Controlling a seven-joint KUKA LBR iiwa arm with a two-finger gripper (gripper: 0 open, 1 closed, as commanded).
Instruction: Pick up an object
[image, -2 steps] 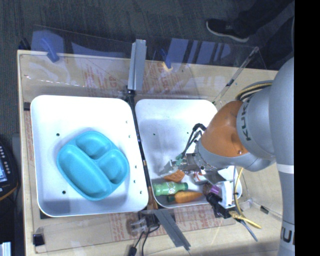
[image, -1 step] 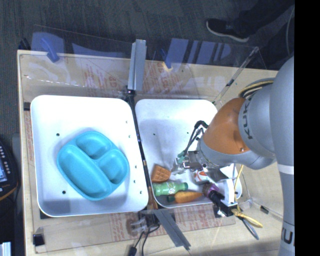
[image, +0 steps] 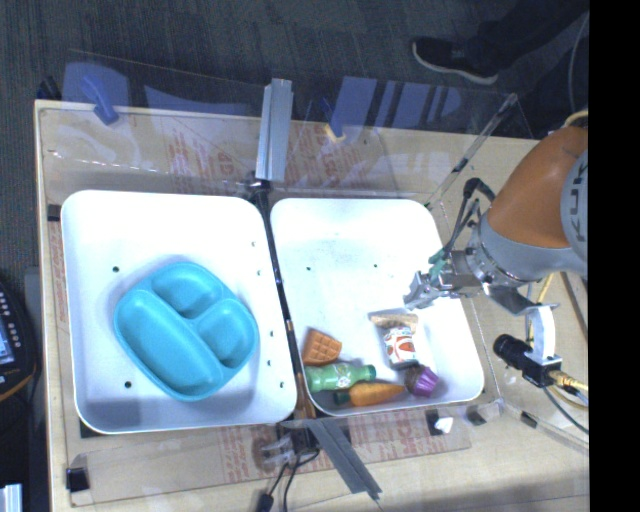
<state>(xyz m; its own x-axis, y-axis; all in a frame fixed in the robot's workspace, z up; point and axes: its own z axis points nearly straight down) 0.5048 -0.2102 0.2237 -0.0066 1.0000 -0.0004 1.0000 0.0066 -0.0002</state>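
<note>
Hand (image: 428, 287): grip state cannot tell; hovers just above-right of snack packet (image: 398, 340). Packet lies in right bin (image: 340, 240), near purple toy (image: 424, 381). Likely light, crinkly, slippery; pinch across narrow sides.

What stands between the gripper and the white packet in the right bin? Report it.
Nothing visible. The gripper is above the right bin, near its right wall, and the white packet lies just below-left of it in view, uncovered.
</note>
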